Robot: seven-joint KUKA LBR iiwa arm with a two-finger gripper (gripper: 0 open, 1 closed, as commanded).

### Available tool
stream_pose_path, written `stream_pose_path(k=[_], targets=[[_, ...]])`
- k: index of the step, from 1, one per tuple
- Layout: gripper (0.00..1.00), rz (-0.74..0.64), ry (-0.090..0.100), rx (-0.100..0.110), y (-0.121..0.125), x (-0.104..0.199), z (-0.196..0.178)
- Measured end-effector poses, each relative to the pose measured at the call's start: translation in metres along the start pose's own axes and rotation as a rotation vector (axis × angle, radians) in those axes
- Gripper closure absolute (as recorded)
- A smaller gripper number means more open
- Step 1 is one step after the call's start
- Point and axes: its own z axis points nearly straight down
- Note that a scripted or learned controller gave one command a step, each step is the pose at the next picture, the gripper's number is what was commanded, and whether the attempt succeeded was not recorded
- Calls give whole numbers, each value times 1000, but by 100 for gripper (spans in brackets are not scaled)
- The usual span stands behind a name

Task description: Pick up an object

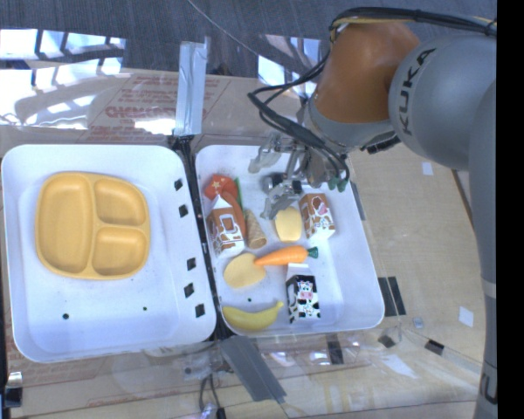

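The lemon (288, 224) (a pale yellow oval) lies in the right bin (358, 269), directly under the pincer (279, 195), whose fingers hang spread with nothing between them. Just right of the lemon stands a brown carton (317, 214); left of it sit a second brown carton (226, 227) and a tomato (220, 186). Just below the lemon lies a carrot (283, 256), then a cow-print carton (303, 298) and a banana (251, 315). Far left of the lemon, the left bin (35, 321) holds a yellow divided tray (92, 225).

Grey arm (445, 94), orange band, seemingly black cables
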Motion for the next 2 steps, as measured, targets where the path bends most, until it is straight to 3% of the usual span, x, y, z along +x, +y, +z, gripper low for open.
stream_pose_path(k=[1,2], targets=[[0,-71,4,-1,-45,23,61],[0,-120,-13,4,13,24,106]])
